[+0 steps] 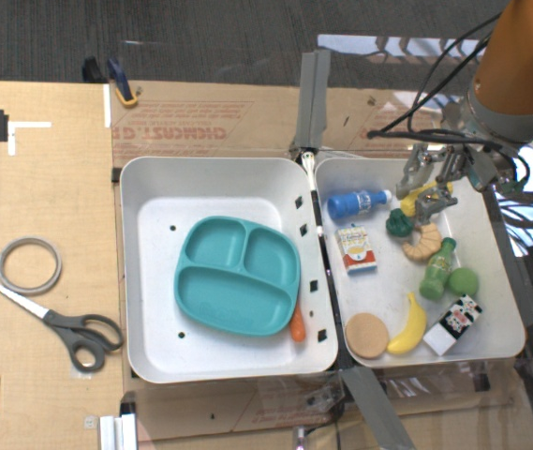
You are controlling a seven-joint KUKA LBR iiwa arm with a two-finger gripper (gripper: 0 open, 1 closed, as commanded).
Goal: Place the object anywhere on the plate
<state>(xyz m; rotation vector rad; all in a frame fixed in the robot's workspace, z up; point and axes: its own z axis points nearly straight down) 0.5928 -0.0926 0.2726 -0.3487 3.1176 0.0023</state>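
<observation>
Nearest the camera, a toy banana (pixel 410 326) lies in the right bin (pixel 500 345). At that bin's far side the claw (pixel 432 178) is lowered over a yellow toy (pixel 423 199); whether it is gripped cannot be told. The picking step is judged in hand, with a carry left to the teal divided plate (pixel 238 276) required next.

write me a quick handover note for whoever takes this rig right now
Tool: low over the far end of the right bin, among the toys; whether it is open or shut cannot be told, and nothing is seen held.
Plate: teal, three compartments, in the left bin, nothing on it. A carrot lies beside its near right edge, off the plate.
Right bin: blue bottle, carton, croissant, green bottle, banana, cookie, cow-print block.
Done: nothing placed.
Left: grasp one object, carry it to the plate, release.
</observation>
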